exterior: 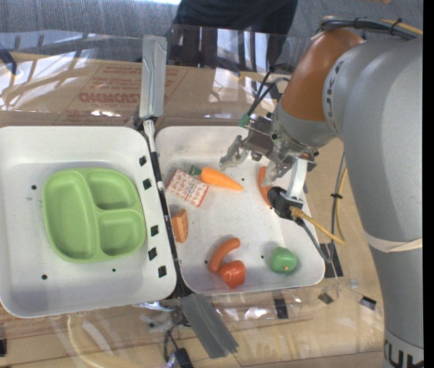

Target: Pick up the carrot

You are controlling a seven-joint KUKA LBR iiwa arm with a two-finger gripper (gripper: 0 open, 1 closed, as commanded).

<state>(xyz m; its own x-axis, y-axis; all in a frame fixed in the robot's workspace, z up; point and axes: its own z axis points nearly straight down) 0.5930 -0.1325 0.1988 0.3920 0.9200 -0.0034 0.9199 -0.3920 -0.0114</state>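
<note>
So the carrot [219,178] is lying on the floor of the right-hand bin [202,138], toward the far side. It's roughly flat, green stub end pointing left, pointy tip aimed right and a little nearer to me. Nothing is touching it as far as I can see.

The gripper [257,159] is hanging just to the right of and slightly beyond the carrot, close but clearly apart from it. I can make out metal prongs splayed out to both sides, so I'm reading it as spread open, with nothing between the fingers. The carrot's tip sits just below and left of it.

Right next to the carrot's green end, on the left, there's a little waffle-patterned cracker thing [187,188], tilted. Nearer along the bin's left wall is a small bread-looking piece [179,225]. Toward the near side I've got a sausage [224,253] and a red tomato [233,274] almost touching each other, and a green pepper [283,261] off to their right. There's also something thin and red [263,183] partly hidden under the gripper, can't tell what.

The left bin [10,159] holds a green divided plate [94,214].
</note>
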